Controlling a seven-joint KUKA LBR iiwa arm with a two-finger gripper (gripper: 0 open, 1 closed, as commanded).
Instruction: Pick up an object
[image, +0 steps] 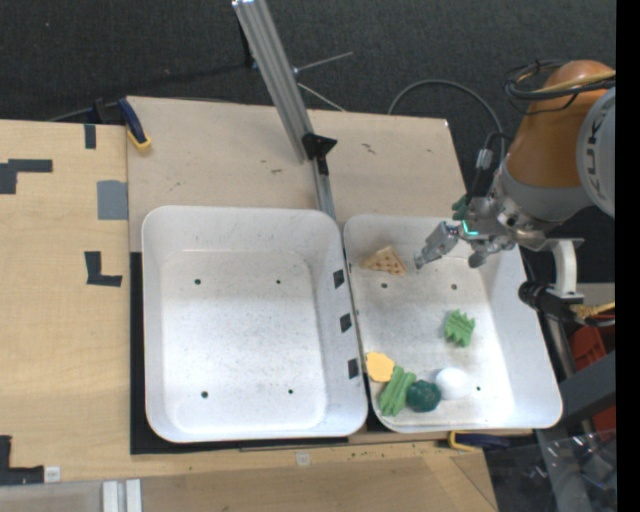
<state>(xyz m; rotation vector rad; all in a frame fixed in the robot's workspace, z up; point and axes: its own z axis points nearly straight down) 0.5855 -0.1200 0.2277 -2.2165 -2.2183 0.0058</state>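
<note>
You are looking down at two white bins sitting side by side on the bench. The left bin (240, 320) is lying bare and white; the right bin (520, 350) is carrying all the objects. Near its far left corner a tan wedge-shaped piece (384, 262) is lying flat, with its long edge running roughly left to right and its narrow tip pointing toward the far wall. Toward the right side a light green leafy piece (459, 327) is sitting alone on the floor, well apart from the rest.

Along the near wall you are seeing a tight cluster: a yellow piece (378, 366) by the left wall, a long green piece (397, 390) just beside it with its long axis slanting from near-left to far-right, a dark green round piece (423, 396) touching that, and a white ball (452, 381) just beside the round one.

The arm (560, 140) is reaching in from the right, its orange band standing above the wrist. The gripper (456, 246) is hovering over the far end of the right bin, to the right of the tan wedge and apart from it. Its two fingers are standing spread, with nothing between them.
</note>
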